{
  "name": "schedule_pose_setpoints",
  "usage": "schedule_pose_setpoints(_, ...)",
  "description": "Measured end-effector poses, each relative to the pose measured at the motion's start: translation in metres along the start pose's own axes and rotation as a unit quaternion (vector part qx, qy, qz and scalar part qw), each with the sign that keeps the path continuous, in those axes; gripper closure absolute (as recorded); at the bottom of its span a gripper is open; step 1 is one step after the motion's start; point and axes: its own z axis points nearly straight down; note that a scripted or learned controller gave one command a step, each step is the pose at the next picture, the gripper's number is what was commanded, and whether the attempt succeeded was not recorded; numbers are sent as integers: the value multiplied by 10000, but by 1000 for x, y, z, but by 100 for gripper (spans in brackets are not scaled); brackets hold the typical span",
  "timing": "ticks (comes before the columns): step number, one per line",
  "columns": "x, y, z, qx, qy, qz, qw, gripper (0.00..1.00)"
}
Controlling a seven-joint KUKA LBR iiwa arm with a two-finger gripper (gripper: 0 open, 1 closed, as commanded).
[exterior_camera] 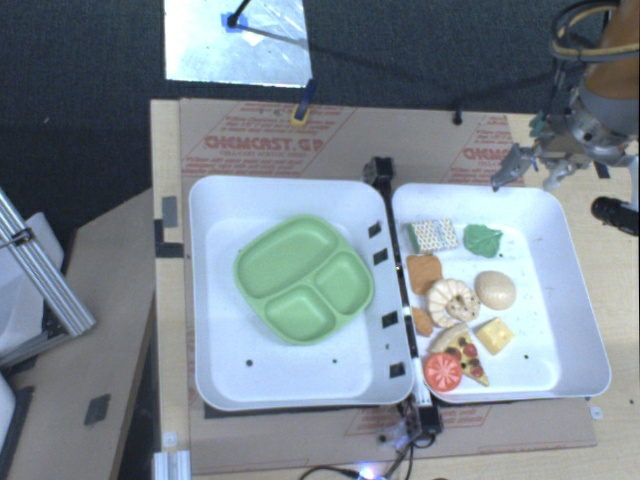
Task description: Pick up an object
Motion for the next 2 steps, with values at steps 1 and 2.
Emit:
schedule_pose_setpoints(1, 1, 2, -9, -61, -11, -13, 10000, 0)
schedule_pose_setpoints(2, 3, 9, 33, -59, -13, -30, 10000, 0)
